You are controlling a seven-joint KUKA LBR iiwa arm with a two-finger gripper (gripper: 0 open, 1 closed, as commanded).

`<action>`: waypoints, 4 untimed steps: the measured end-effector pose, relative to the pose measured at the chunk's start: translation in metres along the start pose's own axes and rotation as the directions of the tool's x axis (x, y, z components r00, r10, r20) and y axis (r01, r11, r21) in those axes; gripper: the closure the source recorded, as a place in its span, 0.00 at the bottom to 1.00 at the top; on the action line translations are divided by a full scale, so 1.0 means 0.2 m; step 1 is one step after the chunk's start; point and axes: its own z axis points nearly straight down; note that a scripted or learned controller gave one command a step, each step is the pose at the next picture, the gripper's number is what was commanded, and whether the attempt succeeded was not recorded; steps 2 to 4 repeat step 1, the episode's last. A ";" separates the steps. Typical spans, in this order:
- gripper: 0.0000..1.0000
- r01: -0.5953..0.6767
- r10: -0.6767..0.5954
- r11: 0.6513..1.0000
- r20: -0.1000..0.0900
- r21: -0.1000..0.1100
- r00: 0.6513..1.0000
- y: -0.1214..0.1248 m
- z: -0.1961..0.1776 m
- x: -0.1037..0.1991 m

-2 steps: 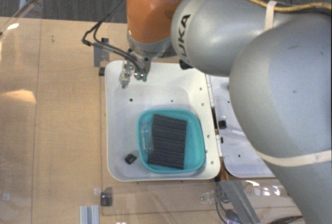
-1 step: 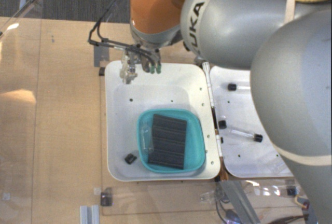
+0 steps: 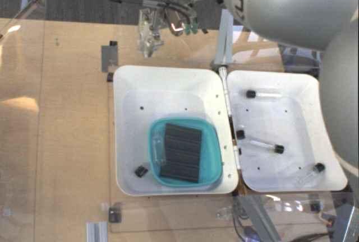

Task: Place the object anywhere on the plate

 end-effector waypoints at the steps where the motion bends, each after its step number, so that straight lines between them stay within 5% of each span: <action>1: 1.00 0.095 -0.095 0.995 -0.006 0.000 0.995 0.12 0.54 0.39; 4: 1.00 0.095 -0.095 0.995 -0.006 0.000 0.995 0.12 0.54 0.39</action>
